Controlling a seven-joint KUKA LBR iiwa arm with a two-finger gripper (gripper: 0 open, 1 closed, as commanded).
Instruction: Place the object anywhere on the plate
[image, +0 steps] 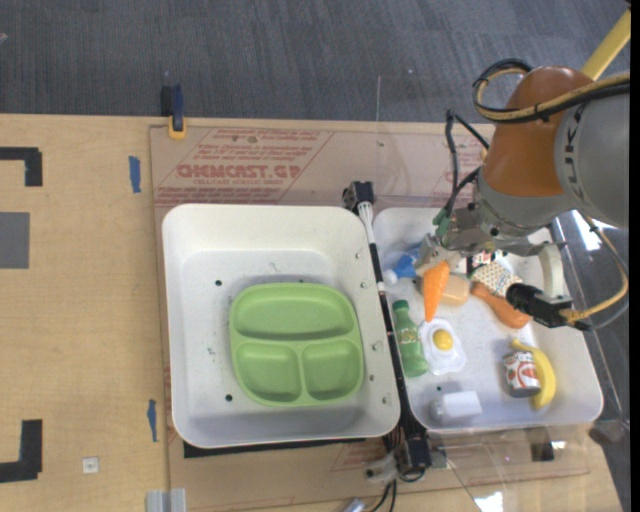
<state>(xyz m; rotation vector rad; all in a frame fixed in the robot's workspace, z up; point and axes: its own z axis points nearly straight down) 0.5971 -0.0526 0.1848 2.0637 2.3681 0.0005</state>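
A green plate with three compartments lies in the left white bin. Nothing rests on it. The right bin holds several toy foods. My gripper hangs over the back of that bin, under the orange-banded wrist. Just below it stands an orange carrot, its top close to the gripper; I cannot see whether they touch. A tan block lies right beside the carrot.
Also in the right bin are a blue piece, a green bottle, a fried egg, a banana, a small can, a white block and an orange piece. A black divider separates the bins.
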